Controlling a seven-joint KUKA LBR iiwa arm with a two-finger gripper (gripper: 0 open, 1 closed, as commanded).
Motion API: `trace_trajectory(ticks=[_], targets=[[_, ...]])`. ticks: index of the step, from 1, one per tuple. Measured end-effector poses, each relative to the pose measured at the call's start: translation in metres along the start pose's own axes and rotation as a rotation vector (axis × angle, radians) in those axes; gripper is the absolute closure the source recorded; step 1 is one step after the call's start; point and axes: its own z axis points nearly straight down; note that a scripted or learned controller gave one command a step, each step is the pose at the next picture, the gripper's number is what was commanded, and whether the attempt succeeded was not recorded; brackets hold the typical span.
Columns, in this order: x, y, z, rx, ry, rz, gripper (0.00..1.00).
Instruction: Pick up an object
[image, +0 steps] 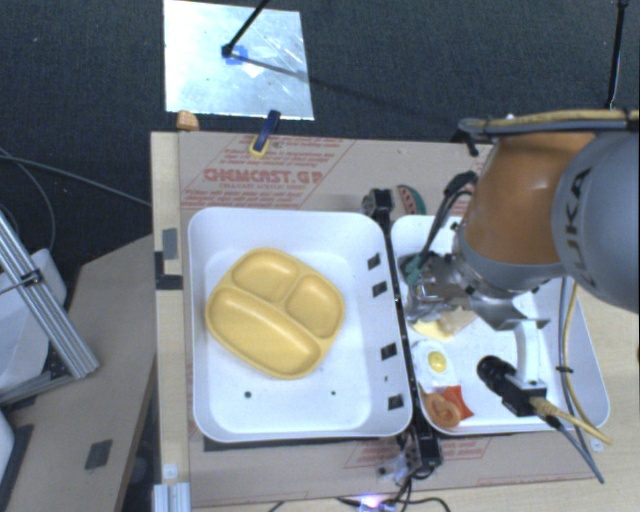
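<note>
My gripper (432, 294) reaches down into the right bin (590, 400), near its left wall, with the bulky grey and orange arm (530, 200) covering much of that bin. Just under the gripper lies a pale yellow flat piece (441, 324). In front of it sits a toy fried egg (437, 360), and a red and orange item (447, 406) rests at the bin's front left corner. A green item (410, 266) peeks out behind the gripper. Nothing can be seen held.
The left bin (220, 400) holds a yellow divided plate (275, 311). A black cylinder (503, 383) and cables hang off the arm over the right bin. Behind the bins lie a cardboard sheet (270, 175) and a shiny foil square (238, 58).
</note>
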Motion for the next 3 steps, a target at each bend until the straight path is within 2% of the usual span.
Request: trace_trajectory(ticks=[1, 2, 3], targets=[[0.047, -0.001, -0.010, 0.008, -0.002, 0.002, 1.00], [0.044, 0.000, -0.020, 0.007, -0.002, 0.000, 1.00], [0.034, 0.038, -0.072, 0.002, -0.003, 0.005, 1.00]])
